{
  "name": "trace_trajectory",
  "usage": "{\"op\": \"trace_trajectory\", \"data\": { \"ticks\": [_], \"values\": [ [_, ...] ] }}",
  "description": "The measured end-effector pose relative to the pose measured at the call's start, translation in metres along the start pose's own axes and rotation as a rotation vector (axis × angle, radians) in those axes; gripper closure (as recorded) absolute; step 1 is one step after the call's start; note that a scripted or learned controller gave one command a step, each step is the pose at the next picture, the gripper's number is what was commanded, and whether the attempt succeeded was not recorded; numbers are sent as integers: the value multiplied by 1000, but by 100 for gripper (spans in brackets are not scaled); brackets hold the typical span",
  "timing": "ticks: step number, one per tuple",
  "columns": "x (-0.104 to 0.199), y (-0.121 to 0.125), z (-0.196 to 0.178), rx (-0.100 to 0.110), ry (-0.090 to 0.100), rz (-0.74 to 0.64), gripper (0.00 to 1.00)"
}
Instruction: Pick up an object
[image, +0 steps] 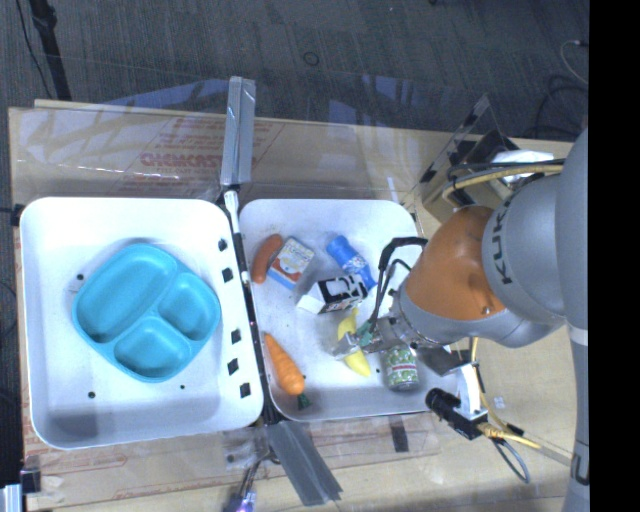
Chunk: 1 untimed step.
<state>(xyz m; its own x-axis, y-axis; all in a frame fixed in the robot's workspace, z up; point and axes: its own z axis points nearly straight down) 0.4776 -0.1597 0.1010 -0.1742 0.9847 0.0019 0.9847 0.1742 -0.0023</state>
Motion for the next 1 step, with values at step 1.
{"op": "trace_trajectory", "data": {
  "ticks": [1],
  "values": [
    [36, 45, -117, -3, -1, 61, 100]
  ]
}}
